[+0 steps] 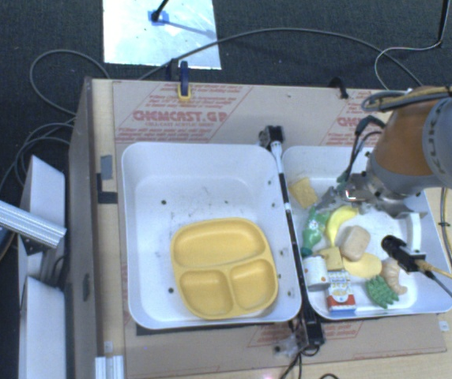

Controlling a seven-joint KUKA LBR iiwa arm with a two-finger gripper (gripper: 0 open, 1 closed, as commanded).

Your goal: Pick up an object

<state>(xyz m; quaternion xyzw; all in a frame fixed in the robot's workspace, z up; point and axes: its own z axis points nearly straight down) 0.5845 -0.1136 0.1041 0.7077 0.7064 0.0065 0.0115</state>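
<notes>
The right bin holds several toy foods. A pale yellow block lies at its back left. A yellow banana-like piece and a green packet sit side by side near the middle. In front of them are a beige lump, a yellow rounded piece, a red and white carton and a green ridged piece. My gripper hangs low over the bin's middle, just above the banana-like piece. The wrist hides what lies directly under it.
The left bin carries a yellow divided tray at its front right. A black divider rail runs between the bins. A white curved piece lies at the right bin's right side. Cables trail over the dark floor behind the bench.
</notes>
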